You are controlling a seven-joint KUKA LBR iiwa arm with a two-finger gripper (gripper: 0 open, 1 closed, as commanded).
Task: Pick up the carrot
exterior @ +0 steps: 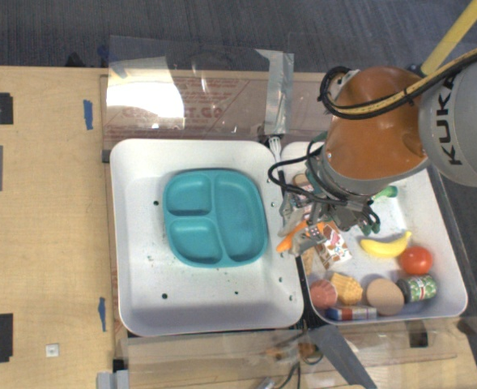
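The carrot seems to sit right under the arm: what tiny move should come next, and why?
Probably a short, straight lift. The tool sits low over the dividing edge between the two bins, and the orange carrot pokes out just beneath it. Whether it is truly gripped cannot be told from here, so a small rise would show it. The banana and tomato lie clear to the side.
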